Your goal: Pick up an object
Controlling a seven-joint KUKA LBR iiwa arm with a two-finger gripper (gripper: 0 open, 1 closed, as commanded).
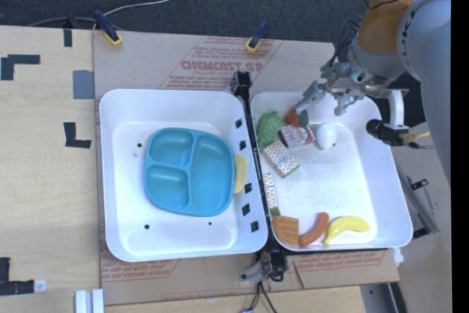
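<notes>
Two white bins sit side by side on the table. The left bin (117,157) holds a blue plate (187,171) with three compartments, lying near its middle, and a pale yellow piece (240,174) tucked against the plate's right edge.

The right bin (388,194) carries the rest. Near its far left corner lies a green item (267,127), and just beside it an orange piece (292,116), a small packet (294,136) and a white ball (325,135), all close together. A checked box (281,159) lies just in front of the packet. Along the near edge sit a waffle (286,229), a sausage (314,228) touching it, and a banana (346,227) just beside the sausage.

The arm (399,18) reaches in over the right bin's far edge. The gripper (323,96) hangs above the far cluster, near the orange piece and the ball, with its fingers spread apart; it seems to hold nothing, though the slant makes the gap hard to read. None of the objects looks lifted; each rests on the bin floor.
</notes>
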